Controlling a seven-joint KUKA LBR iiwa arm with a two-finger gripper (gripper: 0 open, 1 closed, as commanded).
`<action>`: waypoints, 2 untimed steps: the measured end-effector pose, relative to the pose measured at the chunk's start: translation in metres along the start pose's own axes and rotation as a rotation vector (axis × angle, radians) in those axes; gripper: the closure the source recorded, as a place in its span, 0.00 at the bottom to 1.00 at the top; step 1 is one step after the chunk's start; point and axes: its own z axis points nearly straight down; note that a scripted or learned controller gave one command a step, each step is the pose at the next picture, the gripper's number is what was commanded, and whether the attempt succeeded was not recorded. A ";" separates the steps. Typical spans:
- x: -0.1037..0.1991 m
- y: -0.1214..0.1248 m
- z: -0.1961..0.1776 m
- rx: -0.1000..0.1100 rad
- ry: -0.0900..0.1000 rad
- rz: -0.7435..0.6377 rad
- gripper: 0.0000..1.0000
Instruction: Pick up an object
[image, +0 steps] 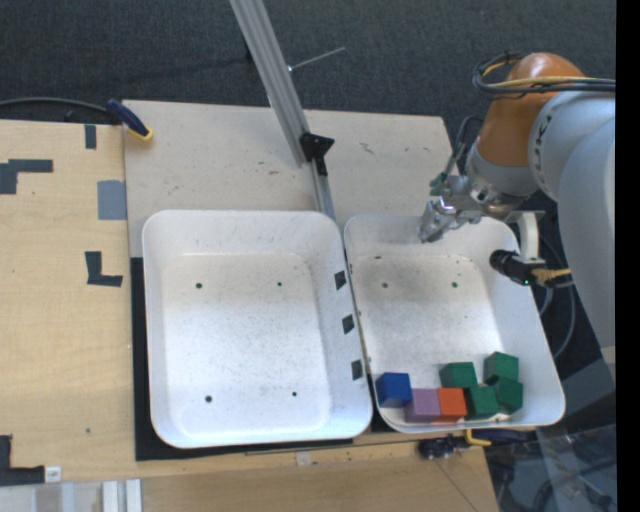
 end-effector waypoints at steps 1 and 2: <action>0.002 -0.001 -0.064 -0.003 -0.001 -0.001 1.00; 0.003 -0.001 -0.081 0.002 0.000 -0.001 1.00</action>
